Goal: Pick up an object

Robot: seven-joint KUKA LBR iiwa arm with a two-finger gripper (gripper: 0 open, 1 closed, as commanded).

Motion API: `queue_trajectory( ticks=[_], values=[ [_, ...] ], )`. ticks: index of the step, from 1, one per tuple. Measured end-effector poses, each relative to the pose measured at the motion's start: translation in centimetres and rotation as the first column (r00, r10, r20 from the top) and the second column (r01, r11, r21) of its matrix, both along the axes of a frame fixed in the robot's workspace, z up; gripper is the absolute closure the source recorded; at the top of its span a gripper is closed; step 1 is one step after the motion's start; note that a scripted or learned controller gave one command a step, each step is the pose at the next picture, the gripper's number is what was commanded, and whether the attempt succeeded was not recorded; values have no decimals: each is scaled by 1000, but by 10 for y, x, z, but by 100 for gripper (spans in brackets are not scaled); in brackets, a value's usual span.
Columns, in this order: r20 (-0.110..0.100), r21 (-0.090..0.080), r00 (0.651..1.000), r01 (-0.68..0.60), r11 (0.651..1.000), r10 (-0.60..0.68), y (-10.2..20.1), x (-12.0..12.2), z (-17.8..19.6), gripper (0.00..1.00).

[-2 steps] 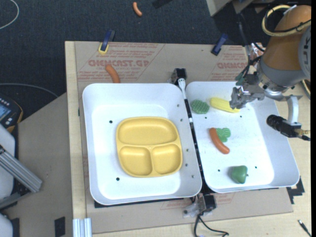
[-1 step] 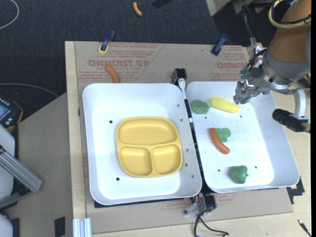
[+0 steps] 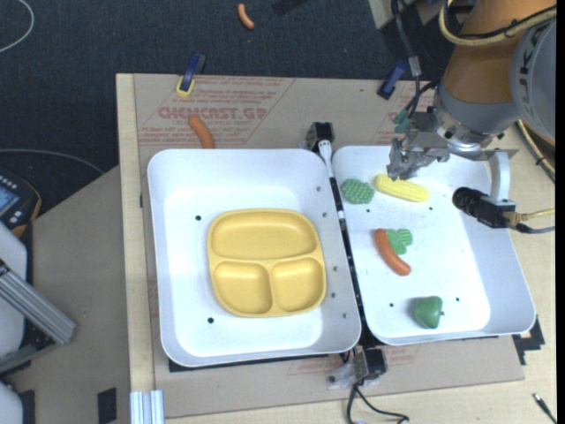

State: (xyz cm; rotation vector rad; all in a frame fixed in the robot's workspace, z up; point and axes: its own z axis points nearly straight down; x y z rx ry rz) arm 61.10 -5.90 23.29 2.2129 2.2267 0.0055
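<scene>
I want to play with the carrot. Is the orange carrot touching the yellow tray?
Apart. The camera view shows the orange carrot in the right white bin, the yellow tray in the left.

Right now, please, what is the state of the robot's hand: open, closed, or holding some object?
Hand: just above the yellow toy corn cob in the right white bin; open or closed cannot be told.

board print: red "CHEMCAST GP", repeated, on the brown board [image 3: 238,109] under the bins, upper middle of frame
smaller red lines beneath: too blurry to read
</scene>
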Motion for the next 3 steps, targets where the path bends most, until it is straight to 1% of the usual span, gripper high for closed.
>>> queue_trajectory(
  ticks=[1, 2, 3],
  values=[
    [-1, 0, 1000, 0, 1000, 0, 51, 15, -13, 100],
    [1, 1, 1000, -1, 1000, 1, 109, 33, -4, 100],
    [0, 0, 1000, 3, 1000, -3, 129, 45, -1, 100]
  ],
)
